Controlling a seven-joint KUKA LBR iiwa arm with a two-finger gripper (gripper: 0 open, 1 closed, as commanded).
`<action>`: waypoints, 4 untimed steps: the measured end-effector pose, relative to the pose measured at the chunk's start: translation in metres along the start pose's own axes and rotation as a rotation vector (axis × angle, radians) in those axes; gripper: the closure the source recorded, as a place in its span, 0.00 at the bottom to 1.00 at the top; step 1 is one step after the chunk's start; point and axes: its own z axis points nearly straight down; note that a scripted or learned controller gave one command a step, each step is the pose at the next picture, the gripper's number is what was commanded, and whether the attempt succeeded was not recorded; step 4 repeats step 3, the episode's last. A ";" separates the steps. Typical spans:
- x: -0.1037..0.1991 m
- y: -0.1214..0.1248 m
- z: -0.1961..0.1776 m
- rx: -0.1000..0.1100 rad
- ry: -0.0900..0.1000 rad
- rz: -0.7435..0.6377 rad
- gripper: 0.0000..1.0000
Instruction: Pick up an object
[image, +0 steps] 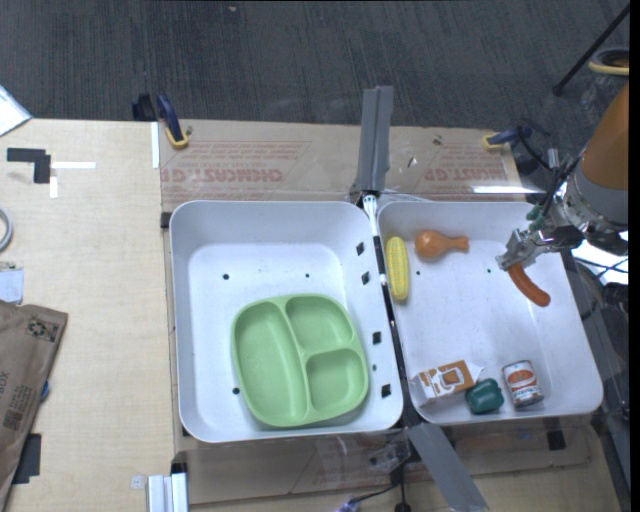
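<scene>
One gripper (522, 254), at the right bin's (590, 345) far right side, metal fingers angled down toward an orange sausage-shaped item (529, 284). Item's upper end sits right at the fingertips; cannot tell whether the fingers are clamped on it or merely touching, nor whether they are spread or closed. Arm's orange band (610, 150) at the view's right edge, above the gripper.

Same bin, far side: orange drumstick-shaped toy (440, 244) lying flat, near the back wall. Just left of it, yellow corn cob (397, 267) lengthwise along the bin's left wall.

Near side of right bin: small white-and-orange carton (444, 381), dark green object (485, 397) touching or just beside it, then a small can (521, 384) with red label, near the front right corner.

Left bin (190, 300): light green divided plate (299, 358), three compartments, toward the front.

Both bins rest on the table (80, 260); brown paper bag (25, 370) at the left edge.
</scene>
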 end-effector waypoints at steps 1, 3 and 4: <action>0.056 0.032 -0.030 0.000 0.000 -0.013 1.00; 0.083 0.051 -0.013 0.001 0.000 -0.037 1.00; 0.083 0.051 -0.013 0.001 0.000 -0.037 1.00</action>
